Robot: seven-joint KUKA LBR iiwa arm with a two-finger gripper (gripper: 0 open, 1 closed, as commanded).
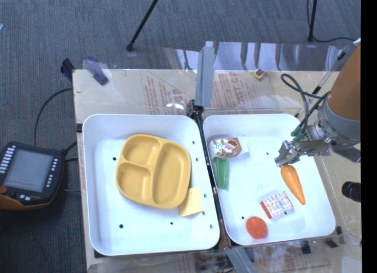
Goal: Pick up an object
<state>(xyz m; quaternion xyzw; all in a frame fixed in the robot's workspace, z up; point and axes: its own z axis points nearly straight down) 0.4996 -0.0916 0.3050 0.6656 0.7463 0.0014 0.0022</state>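
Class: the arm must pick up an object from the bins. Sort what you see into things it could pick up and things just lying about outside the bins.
Could be picked up:
carrot, close under the gripper
red disc
red-and-white packet
green piece
snack pouch
yellow divided plate
yellow wedge

Lying about:
handheld control pendant on the floor
tripod legs
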